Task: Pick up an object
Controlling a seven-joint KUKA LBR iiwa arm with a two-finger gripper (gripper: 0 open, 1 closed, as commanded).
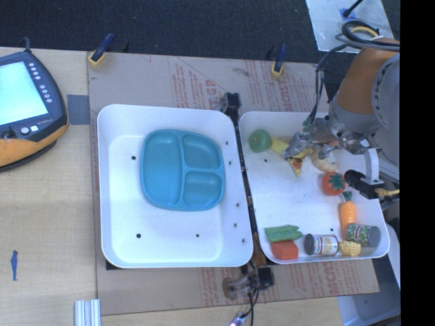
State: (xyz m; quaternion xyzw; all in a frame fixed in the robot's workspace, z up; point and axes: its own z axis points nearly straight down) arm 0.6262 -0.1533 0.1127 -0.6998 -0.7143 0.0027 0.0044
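Toys lie scattered in the right bin (272, 182): a green ball (259, 140) near the top-left corner, a yellow banana-like piece (296, 165) just right of it, a red tomato-like toy (332, 183) mid-right, an orange carrot (347, 213) below that. Along the bin's bottom edge, left to right: a green pod (283, 233) w/ a red piece (285, 250) just under it, a small can (321, 244) on its side, a yellow corn piece (350, 248), and a second can w/ green label (363, 233) in the bottom-right corner. The gripper (303, 145) sits low over the upper part of the right bin, right beside the banana piece & close to the green ball; the view is too cluttered there to say how it's set, or whether anything is caught in it. The arm (363, 90), grey w/ an orange band, comes in from the right. The left bin (115, 182) holds a blue divided plate (182, 169), 3 compartments, lying flat about center. Both bins rest on a cardboard sheet (170, 80) on the tabletop (41, 216). An orange-rimmed control tablet (24, 107) lies at the far left, well apart from the bins.
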